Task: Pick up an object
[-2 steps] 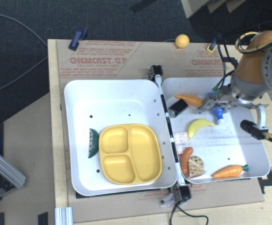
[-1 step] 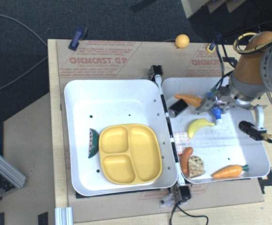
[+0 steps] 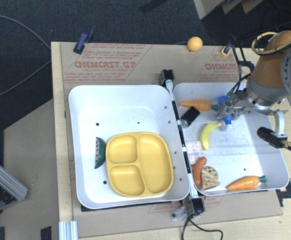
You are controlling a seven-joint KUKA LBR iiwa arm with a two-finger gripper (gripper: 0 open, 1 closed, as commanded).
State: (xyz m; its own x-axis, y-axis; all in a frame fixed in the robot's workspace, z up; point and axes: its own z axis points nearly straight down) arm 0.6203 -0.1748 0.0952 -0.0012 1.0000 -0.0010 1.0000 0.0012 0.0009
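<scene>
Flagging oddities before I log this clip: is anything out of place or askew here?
One thing: a small orange ball sits on the bench's far edge, outside both bins. A watermelon slice is wedged beside the yellow divided plate in the left bin. Nothing looks spilled or damaged.

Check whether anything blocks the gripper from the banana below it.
Nothing visible does. The gripper hangs in the right bin, just up-right of the banana, with bare bin floor between them. The carrot lies off to the left.

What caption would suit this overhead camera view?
Grey robot arm's claw hovers above a yellow toy banana in the right white bin; a yellow divided plate fills the left bin.
</scene>
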